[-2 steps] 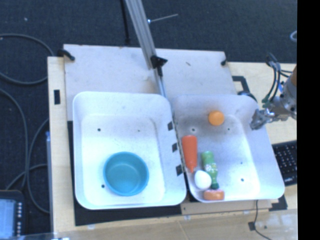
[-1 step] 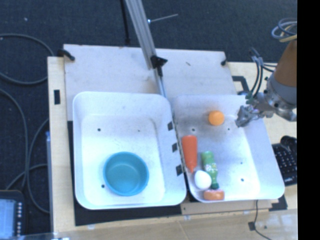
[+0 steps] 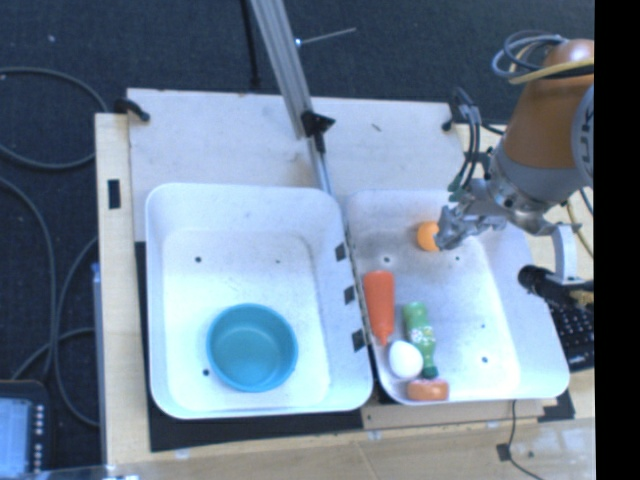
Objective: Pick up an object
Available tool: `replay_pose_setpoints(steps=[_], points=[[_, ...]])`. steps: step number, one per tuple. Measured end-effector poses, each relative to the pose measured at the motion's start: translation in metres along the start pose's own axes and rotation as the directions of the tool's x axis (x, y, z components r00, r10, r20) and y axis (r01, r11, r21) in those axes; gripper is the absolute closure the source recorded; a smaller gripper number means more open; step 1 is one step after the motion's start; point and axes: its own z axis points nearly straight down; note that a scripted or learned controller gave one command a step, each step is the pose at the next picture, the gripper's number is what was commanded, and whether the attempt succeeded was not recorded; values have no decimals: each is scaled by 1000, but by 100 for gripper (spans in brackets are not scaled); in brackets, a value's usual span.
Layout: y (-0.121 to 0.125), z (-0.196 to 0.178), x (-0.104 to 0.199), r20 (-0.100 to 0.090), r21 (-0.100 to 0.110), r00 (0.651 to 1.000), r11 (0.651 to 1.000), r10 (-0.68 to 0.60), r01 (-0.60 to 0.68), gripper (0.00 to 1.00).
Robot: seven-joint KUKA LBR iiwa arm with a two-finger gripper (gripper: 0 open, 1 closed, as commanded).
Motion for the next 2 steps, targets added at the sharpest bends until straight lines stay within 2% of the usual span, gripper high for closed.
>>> replay_pose_setpoints(steps=[1,2], points=[[11,2,55,0,-1,1000,1000,0,0,100],[-2,2,104,0,3,1000,1000,1,-1,100]])
